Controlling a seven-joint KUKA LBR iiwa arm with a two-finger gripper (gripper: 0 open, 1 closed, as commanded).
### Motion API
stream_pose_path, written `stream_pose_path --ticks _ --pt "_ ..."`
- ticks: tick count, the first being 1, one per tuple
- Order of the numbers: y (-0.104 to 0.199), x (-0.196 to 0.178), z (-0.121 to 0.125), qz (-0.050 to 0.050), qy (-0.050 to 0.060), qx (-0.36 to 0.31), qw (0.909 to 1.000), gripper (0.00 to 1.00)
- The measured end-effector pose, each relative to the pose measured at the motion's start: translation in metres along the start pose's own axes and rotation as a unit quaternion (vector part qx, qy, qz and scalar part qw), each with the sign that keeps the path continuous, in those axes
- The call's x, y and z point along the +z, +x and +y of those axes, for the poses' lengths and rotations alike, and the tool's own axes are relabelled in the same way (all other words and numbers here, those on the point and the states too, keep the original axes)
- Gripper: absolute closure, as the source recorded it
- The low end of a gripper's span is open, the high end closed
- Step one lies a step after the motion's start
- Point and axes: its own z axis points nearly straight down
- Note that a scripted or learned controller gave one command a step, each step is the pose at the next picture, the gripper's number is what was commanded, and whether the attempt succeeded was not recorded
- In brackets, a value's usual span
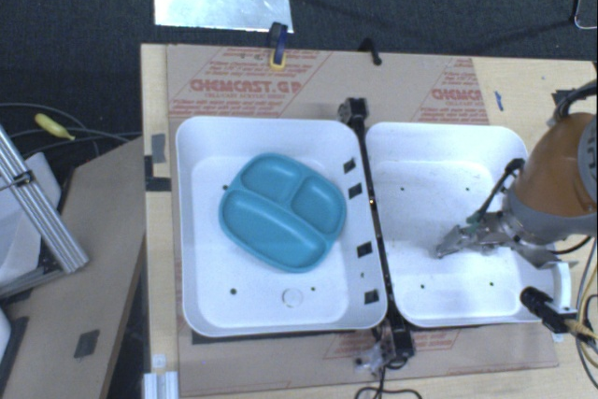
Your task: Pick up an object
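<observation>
Claw (444, 248) hangs low over the right bin (439, 145), near that bin's middle and a little toward 4 o'clock, its tips pointing toward 9 o'clock. Nothing shows between the tips, and whether they are spread or pressed together I cannot tell, since they read as one grey wedge against the white floor. Behind it, at 3 o'clock, the wrist and the orange band of the arm (556, 173) lean in over the bin's right wall.

Outward toward 9 o'clock, past the black divider between the bins, lies the one thing worth picking: a blue tray (280, 210) with three compartments, flat on the floor of the left bin (201, 201), roughly central there and well apart from the claw.

By my reading the task is at its approach step, with no grasp made. The next move calls for lifting clear of the divider, crossing toward 9 o'clock into the left bin, and coming down on the tray's rim or one of its inner ridges, since a flat shallow tray offers little else for two tips to pinch.
</observation>
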Motion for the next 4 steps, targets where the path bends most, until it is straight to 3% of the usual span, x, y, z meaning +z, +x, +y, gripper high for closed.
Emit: stream_pose_path --ticks 1,2,3,4 --pt "0.047 -0.003 0.058 0.000 -0.004 -0.006 1.0000 0.00" --pt "0.078 -0.122 0.011 0.000 -0.006 -0.004 1.0000 0.00" --pt "0.114 -0.117 0.083 0.000 -0.005 -0.005 1.0000 0.00" --pt "0.243 -0.128 0.074 0.003 -0.002 -0.009 0.9999 0.00"
